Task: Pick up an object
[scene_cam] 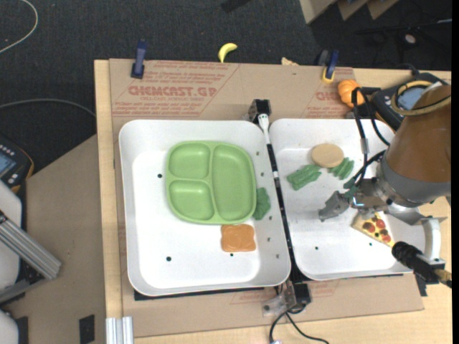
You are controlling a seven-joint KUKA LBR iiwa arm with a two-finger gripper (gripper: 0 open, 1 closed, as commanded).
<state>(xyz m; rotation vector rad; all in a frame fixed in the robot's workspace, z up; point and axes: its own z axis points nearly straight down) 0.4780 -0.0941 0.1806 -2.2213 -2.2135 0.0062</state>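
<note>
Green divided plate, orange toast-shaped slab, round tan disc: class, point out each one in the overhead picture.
Green divided plate (pixel 212 182), camera view, on its central ridge.
Orange toast-shaped slab (pixel 238 238), camera view, on its flat middle.
Round tan disc (pixel 327 155), camera view, on its top face.

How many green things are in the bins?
4: a divided plate and a small piece beside it in the left bin; two bean-like pieces in the right. The arm may hide more.

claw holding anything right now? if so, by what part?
Nothing held. The claw hangs over bare floor of the right bin, with nothing between its fingers; the pizza slice and green pieces lie apart from it.
</note>
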